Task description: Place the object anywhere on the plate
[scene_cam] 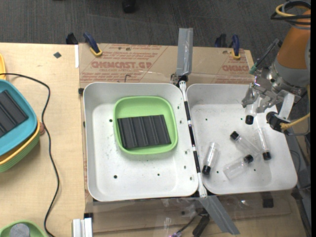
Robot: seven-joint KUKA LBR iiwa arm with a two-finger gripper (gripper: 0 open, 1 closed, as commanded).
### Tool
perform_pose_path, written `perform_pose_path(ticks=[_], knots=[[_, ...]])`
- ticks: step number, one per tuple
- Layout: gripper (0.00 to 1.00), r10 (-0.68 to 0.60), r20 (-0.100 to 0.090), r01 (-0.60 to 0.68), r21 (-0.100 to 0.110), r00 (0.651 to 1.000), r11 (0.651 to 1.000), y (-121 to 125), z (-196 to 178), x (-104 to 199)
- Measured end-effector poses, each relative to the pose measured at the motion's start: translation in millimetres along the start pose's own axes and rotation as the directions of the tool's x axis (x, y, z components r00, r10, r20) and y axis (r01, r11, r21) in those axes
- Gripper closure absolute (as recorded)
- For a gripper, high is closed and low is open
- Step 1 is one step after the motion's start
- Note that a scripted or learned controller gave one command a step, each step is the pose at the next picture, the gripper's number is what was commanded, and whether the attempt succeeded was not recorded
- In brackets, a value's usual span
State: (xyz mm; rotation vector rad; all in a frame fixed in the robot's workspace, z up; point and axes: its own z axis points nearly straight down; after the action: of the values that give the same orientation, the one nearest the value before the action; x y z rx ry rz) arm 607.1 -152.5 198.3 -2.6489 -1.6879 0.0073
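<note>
**Camera view: arm over the right bin, plate in the left**

Two white bins sit side by side on the tabletop [44, 181]. The left bin [98, 177] holds a green plate [145, 107], square with rounded corners. A black ridged insert [144, 131] lies flat in it.

The right bin [217, 107] holds several clear vials with black caps, scattered across its near-right half:
- One vial [210, 154] lies near the divider, cap toward the camera.
- A second vial [240, 139] lies mid-bin.
- A third vial [236, 168] lies just below it.
- A fourth vial [261, 141] lies slanted toward the right wall.

All of them lie well apart from the plate.

The gripper [254, 101] hangs over the far-right part of the right bin, with the orange band of the arm [295, 46] above it. A fifth black-capped vial [249, 117] shows directly beneath the gripper. Cannot tell whether it is held or resting on the bin floor, nor whether the gripper is open or closed.

Brown cardboard [128, 60] lies behind the bins, clamped at its far edge. A blue tray [22, 132] sits at the left edge of the tabletop, and a black cable [49, 132] runs beside it.
</note>
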Motion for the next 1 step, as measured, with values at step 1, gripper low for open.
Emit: perform_pose_path(ticks=[1], knots=[[0.0,0.001,0.0,-0.001,0.0,1.0,1.0,0.1,-0.2,-0.1]])
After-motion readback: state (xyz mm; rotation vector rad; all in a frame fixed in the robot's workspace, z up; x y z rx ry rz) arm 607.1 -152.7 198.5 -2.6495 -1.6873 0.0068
